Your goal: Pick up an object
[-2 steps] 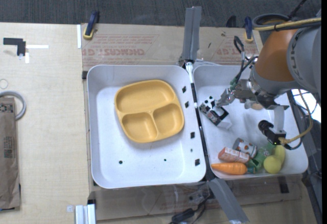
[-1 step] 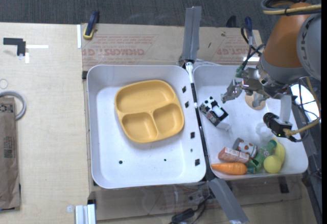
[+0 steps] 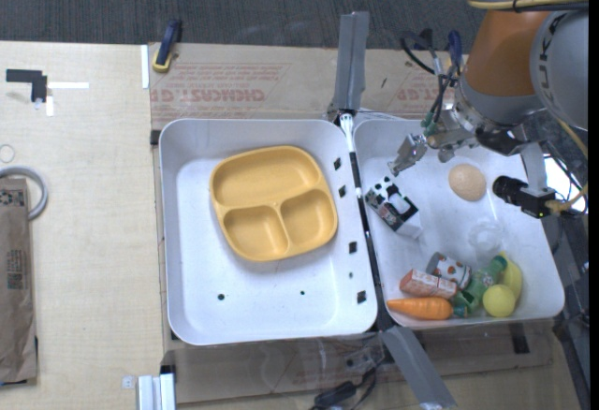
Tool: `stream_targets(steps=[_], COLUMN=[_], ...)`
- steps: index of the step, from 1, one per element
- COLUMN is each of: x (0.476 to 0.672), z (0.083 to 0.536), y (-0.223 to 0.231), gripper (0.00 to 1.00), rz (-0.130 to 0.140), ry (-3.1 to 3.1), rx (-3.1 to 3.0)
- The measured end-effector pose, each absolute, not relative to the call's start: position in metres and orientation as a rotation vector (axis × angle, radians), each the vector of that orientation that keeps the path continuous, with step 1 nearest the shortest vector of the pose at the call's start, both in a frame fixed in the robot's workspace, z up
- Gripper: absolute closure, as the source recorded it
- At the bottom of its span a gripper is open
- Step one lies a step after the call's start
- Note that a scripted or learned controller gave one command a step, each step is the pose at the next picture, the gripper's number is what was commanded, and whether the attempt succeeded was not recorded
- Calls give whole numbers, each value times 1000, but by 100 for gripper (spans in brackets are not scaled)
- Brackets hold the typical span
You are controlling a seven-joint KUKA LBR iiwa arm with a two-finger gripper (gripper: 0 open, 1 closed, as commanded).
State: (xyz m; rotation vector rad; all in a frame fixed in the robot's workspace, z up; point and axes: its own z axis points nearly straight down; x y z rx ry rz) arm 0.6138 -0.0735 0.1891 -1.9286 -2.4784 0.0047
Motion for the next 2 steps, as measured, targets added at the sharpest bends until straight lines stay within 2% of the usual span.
stream_targets(steps=[1, 2], x=[600, 610], z=[192, 135], y=[-139, -131], gripper=[0, 0], rz=[5, 6], ry=[-2421, -2258], rx=[-2000, -2179])
